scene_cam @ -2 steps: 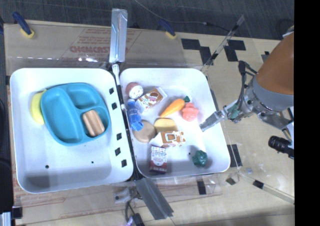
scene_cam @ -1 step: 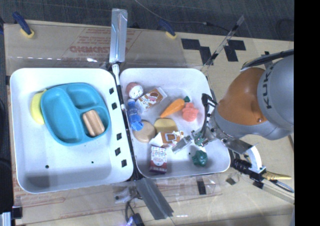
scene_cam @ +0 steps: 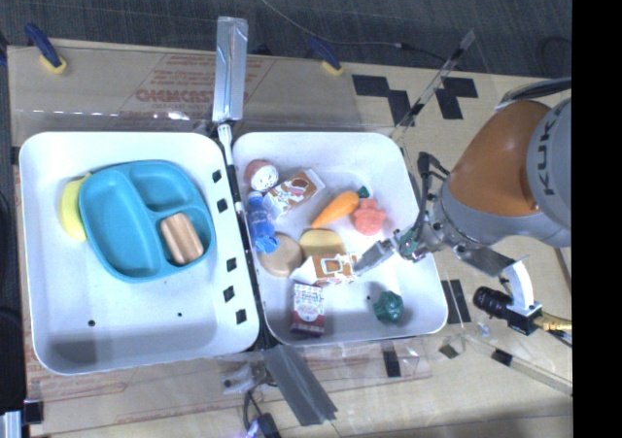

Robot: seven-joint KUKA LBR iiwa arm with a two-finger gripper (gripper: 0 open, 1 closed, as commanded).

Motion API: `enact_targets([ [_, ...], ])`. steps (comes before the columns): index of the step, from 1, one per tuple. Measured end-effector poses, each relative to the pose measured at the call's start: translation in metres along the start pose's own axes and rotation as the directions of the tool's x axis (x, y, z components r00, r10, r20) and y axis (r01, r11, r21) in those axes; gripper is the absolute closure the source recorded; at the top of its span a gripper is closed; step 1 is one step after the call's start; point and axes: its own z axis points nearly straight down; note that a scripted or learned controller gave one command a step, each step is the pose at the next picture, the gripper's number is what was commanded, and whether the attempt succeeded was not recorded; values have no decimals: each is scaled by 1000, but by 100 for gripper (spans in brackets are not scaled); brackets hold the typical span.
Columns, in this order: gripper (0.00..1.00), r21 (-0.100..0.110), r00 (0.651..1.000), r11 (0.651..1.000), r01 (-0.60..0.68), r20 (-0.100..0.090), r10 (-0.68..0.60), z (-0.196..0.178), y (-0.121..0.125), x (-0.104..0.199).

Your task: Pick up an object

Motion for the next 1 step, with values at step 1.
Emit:
enact_targets([
  [1,0,-1,999,999,-36,-2,36,88,101,-5],
])
